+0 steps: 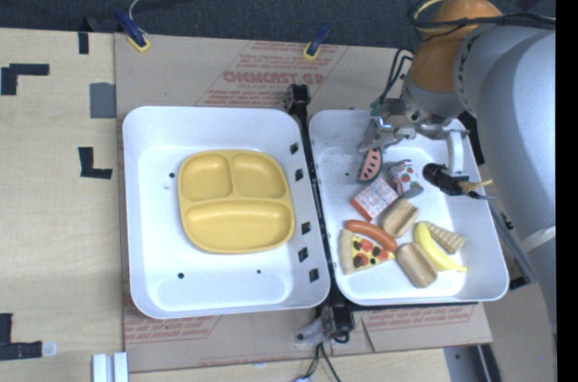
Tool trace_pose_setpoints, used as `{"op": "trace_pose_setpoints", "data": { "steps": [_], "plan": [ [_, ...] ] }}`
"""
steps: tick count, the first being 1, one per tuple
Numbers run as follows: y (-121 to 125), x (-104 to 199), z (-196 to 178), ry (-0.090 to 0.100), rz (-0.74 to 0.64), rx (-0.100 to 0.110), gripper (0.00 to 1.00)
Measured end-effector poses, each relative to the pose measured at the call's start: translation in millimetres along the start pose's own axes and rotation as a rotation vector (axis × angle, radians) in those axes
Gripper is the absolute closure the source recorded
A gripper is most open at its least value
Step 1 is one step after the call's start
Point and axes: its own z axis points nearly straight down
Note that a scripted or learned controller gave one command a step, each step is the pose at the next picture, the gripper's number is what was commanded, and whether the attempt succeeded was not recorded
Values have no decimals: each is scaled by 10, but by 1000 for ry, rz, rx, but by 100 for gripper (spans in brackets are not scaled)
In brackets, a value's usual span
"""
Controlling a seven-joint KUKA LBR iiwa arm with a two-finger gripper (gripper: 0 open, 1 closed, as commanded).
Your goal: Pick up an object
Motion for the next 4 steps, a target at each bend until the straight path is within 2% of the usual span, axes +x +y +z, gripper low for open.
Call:
{"op": "trace_pose_setpoints", "data": {
  "steps": [1, 4],
  "plan": [
    [-9, 430, 110, 3, 3, 3, 0],
    [-10, 429, 110, 3, 3, 3, 0]
  ]
}}
